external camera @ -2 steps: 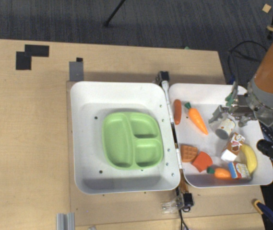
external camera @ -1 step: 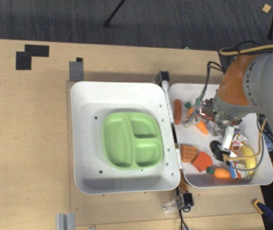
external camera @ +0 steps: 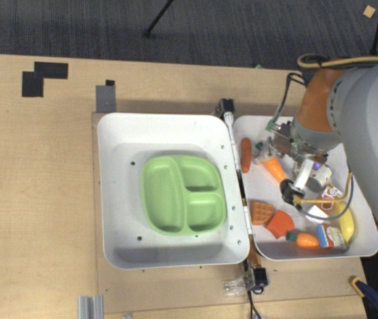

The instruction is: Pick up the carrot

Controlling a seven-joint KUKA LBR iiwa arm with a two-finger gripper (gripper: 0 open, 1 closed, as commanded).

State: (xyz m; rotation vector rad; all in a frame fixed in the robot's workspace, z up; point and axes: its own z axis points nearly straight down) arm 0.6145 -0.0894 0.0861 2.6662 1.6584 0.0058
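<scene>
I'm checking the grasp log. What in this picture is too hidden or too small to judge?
Camera view:
- Carrot: its upper end lies under the gripper, so contact is unclear.
- Right bin: its far side is covered by the arm.
- Carton: its label is too small to read.

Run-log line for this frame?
end effector: over right bin, beside carrot | carrot: lying in right bin | green plate: left bin

green plate (external camera: 182, 193), left bin (external camera: 119, 178) — arm (external camera: 358, 118) over right bin (external camera: 308, 252)
</scene>
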